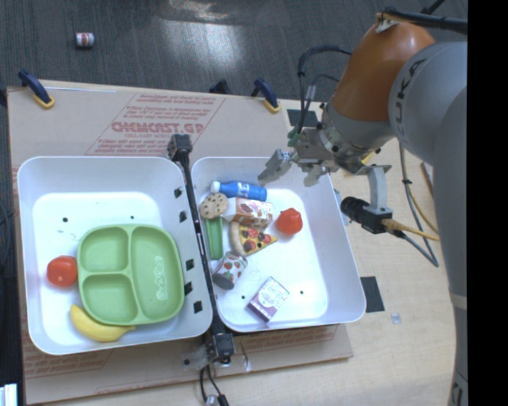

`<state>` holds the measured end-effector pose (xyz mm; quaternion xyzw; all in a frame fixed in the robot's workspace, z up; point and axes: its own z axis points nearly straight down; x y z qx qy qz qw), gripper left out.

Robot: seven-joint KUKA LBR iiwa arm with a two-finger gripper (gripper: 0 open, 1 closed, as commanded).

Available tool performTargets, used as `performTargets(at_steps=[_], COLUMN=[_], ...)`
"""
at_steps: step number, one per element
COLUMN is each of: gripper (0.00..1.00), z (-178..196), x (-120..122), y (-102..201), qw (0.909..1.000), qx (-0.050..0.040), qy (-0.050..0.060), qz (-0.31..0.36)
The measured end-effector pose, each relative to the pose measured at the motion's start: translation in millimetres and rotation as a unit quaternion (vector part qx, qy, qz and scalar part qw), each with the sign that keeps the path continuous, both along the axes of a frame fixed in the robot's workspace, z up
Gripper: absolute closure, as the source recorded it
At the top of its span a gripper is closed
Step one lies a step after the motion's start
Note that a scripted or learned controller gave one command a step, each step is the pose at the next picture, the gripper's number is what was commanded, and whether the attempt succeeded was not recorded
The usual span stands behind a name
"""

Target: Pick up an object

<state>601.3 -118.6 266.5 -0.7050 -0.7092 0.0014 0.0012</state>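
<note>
bright even overhead light, glare on dark floor (pixel 198 24), soft shadows, slightly soft focus

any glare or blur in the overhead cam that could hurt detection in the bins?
Camera view: a bright glare patch on the dark floor at top centre; the white bins are evenly lit with soft shadows under the toys; the end effector and arm look slightly soft; the green tray and banana are sharp.

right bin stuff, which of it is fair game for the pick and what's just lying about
For the job:
claw, above the right bin's far rim
blue bottle
cookie
pizza slice
red tomato
small box

Lying about:
green tray, banana, in the left bin
blue clamps
</note>
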Motion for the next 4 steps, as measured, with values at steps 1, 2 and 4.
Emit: performTargets(at_steps=[1, 2, 4], gripper=[0.0, 0.0, 1.0], z=[-77.9, -172.0, -49.1], x=[-107.9, -36.0, 33.9], y=[-32.9, -40.9, -79.5], qw=[1.0, 1.0, 1.0], qx=[0.0002, -0.0009, -0.0009], qy=[0.001, -0.004, -0.004], qz=[-0.001, 0.0, 0.0])
